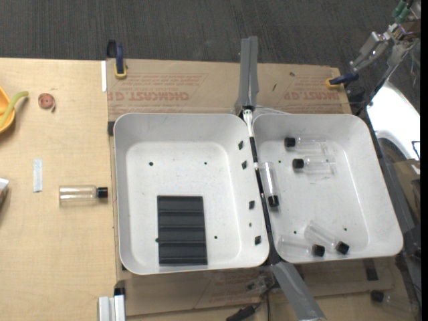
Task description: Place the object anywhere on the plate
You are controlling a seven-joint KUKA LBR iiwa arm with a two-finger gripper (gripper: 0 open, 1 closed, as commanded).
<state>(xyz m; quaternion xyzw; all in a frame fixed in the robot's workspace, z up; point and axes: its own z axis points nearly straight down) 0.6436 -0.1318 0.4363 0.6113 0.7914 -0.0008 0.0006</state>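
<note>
Camera view: two shallow white bins sit side by side on a sheet of brown cardboard (174,89) laid over the desk (53,246). The left bin (124,179) holds the plate (180,230), a black ridged rectangle lying flat near the bin's front wall, a little left of centre. The things to be moved are all in the right bin (374,179), well apart from the plate: five clear vials with black caps. One vial (307,143) lies near the back of the bin with its cap to the left, and a second (317,166) lies just in front of it, pointing the same way. A third (268,182) lies along the left wall, cap toward the front. Two more rest close together near the front wall, one (314,236) with its cap at the lower end and the other (341,247) just to its right; their clear bodies are hard to tell from the white floor. Past the upper right corner of the bins, a grey metal piece with green fittings (391,35) stands over the dark floor. Whether the end effector is wide or narrow cannot be told. On the bare desk to the left lie a clear bottle (79,193) on its side with a black cap, a small round reddish disc (45,101), a pale strip (37,176) and a yellow object (7,109) cut by the edge. A blue clamp (114,52) grips the cardboard's back edge.
</note>
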